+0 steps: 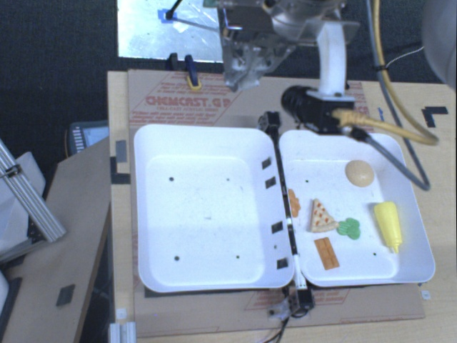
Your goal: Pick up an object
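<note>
Both bins are plain white: the left bin [200, 213] shows a few small dark dots on its floor, and the right bin [357, 270] holds the coloured pieces. At its 1 o'clock lies a pale tan bun [359, 173]; at 3 o'clock a yellow bottle [388, 224]. Near the centre sit an orange-and-cream pizza slice [321, 216] and a green leafy piece [349, 228]; at 6 o'clock, an orange wafer [326, 253]. The bench [178, 102] is tan cardboard with red lettering.

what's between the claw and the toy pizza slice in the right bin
Nothing visible. The claw sits above the bench beyond the bins, and the pizza slice lies uncovered in the right bin, with a green piece beside it.
</note>
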{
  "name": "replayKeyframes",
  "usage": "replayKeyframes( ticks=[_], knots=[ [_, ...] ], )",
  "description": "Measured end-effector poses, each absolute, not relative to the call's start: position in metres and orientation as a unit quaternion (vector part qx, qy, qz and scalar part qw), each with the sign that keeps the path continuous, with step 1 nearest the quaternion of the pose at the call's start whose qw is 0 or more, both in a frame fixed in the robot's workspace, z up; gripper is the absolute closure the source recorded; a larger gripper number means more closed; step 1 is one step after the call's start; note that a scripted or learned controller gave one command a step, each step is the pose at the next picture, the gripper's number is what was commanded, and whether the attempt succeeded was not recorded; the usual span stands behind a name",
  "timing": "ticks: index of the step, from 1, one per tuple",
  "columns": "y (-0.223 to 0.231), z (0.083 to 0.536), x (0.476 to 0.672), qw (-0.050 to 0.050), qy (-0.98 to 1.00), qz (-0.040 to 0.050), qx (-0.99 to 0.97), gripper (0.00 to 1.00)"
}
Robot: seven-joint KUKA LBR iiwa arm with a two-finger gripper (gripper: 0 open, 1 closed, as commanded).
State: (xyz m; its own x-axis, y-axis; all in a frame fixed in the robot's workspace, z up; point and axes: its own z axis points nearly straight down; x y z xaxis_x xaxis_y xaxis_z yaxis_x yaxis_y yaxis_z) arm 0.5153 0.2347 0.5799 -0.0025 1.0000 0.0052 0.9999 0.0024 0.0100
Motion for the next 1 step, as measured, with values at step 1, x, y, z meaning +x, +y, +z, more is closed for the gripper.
replayKeyframes(
  ticks=[1],
  knots=[
    [0.2349, 0.5912, 0.5153, 0.002, 0.708, 0.0066, 0.706, 1.0]
  ],
)
